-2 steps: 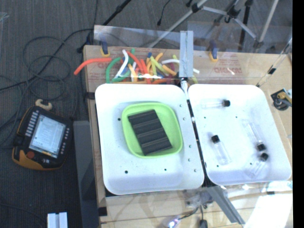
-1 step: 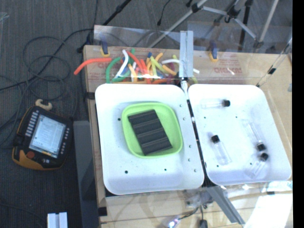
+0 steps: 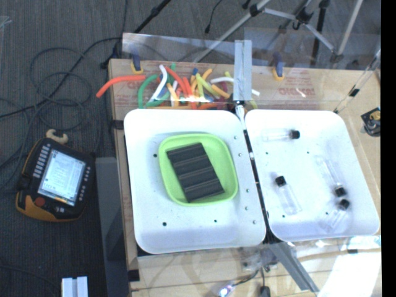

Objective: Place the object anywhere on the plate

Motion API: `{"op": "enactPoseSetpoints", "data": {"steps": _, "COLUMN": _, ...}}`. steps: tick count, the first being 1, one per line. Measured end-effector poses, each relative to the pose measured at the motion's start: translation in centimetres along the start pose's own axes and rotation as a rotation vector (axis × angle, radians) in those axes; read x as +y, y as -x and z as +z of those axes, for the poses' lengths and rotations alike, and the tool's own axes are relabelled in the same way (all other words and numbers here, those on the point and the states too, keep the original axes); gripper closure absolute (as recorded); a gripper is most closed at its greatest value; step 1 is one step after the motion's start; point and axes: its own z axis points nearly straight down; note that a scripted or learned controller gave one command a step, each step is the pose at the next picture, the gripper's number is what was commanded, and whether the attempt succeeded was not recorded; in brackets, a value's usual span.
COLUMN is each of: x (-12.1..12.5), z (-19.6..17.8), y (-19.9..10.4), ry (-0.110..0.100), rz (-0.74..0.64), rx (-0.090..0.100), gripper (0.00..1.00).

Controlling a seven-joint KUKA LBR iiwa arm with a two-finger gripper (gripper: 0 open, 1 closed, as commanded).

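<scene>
The picture is bright but a little soft and grainy. The two white bins (image 3: 185,228) shine so much that their surfaces look washed out. The clear vials (image 3: 286,193) in the right one almost melt into the white. The bottom right corner glows pale. The dark floor (image 3: 55,54) looks dim. Shadows are weak and short.

Setting: robotics lab | evidence: teach pendant (image 3: 54,179) on floor; tripod legs (image 3: 297,8); loose cables (image 3: 46,73); paired white bins (image 3: 139,228)
</scene>
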Motion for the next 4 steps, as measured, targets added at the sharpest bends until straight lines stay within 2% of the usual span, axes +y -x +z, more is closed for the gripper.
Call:
{"op": "enactPoseSetpoints", "data": {"steps": 1, "x": -0.1, "z": 6.4, "y": 0.0, "ry": -0.003, "rz": -0.001, "rx": 0.000, "gripper": 0.00}}
{"op": "enactPoseSetpoints", "data": {"steps": 2, "x": 0.1, "z": -4.6, "y": -0.1, "ry": 0.004, "rz": -0.031, "rx": 0.003, "gripper": 0.00}}
{"op": "enactPoseSetpoints", "data": {"steps": 3, "x": -0.6, "z": 0.1, "y": -0.1, "ry": 0.000, "rz": -0.001, "rx": 0.000, "gripper": 0.00}}
{"op": "enactPoseSetpoints", "data": {"steps": 4, "x": -0.1, "z": 9.5, "y": 0.0, "ry": -0.004, "rz": -0.002, "rx": -0.001, "gripper": 0.00}}
